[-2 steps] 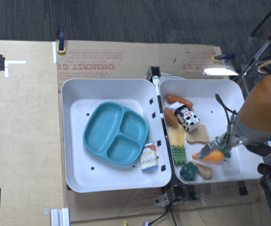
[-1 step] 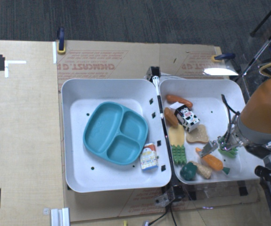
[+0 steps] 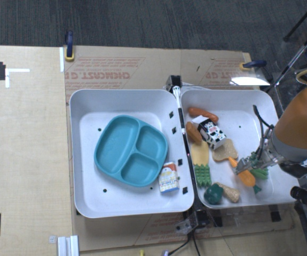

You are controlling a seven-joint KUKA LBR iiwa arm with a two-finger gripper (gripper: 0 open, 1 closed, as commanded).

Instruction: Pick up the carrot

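The carrot is a small orange toy with green leaves. It lies near the front right of the right bin. My gripper is down in that bin, directly over the carrot's upper end and touching or almost touching it. The grey wrist and the orange band rise from it toward the right edge of the view. The gripper's metal parts cover part of the carrot.
The right bin also holds a sausage, a cow-patterned carton, a bread piece, a tan cookie, corn, broccoli and a tan piece. The left bin holds a blue divided plate and a small carton.
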